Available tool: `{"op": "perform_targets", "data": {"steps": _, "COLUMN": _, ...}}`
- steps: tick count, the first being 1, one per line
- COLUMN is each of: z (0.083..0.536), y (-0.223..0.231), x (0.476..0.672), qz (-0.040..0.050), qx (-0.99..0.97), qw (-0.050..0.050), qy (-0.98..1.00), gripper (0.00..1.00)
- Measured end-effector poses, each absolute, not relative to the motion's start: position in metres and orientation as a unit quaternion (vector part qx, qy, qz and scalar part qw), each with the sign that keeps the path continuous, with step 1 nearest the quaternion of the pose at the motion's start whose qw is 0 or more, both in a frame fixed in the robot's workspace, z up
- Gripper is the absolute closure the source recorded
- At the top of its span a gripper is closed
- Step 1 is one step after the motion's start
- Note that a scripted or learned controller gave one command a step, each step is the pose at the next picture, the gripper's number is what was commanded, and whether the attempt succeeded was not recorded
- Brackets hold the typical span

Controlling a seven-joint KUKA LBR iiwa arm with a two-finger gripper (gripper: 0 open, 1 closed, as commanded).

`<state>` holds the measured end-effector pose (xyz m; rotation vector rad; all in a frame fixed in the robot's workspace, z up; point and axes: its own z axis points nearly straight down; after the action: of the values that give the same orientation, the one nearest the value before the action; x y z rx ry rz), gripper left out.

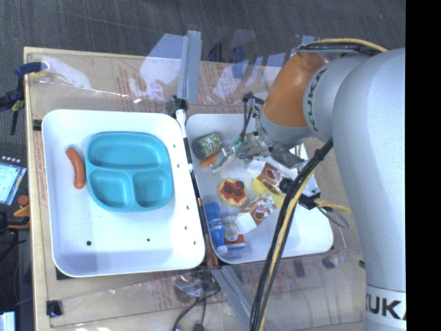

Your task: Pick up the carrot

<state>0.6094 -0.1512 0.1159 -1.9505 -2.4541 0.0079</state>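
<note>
Two white bins are shown, with the claw (240,145) lowered into the right bin (313,236).
The carrot (213,159) is seen just left of the claw, apparently touching its tip; a can (207,145) lies left of it. Whether the claw is released or clenched cannot be told. A sausage (76,167) lies far left, beside a blue tray (129,169).

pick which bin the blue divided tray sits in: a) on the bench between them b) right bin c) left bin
c, the blue divided tray lies in the left bin, beside a sausage; the carrot and the claw are over the right bin.
</note>
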Motion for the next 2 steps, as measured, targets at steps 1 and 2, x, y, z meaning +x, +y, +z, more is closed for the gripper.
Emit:
{"op": "perform_targets", "data": {"steps": 1, "z": 0.0904, "y": -0.1328, "x": 0.6381, "qz": 0.0018, "qx": -0.62, "qw": 0.001, "qy": -0.785, "gripper": 0.0}}
{"op": "perform_targets", "data": {"steps": 2, "z": 0.0986, "y": -0.1319, "x": 0.6365, "qz": 0.0037, "qx": -0.619, "qw": 0.006, "qy": -0.786, "gripper": 1.0}}
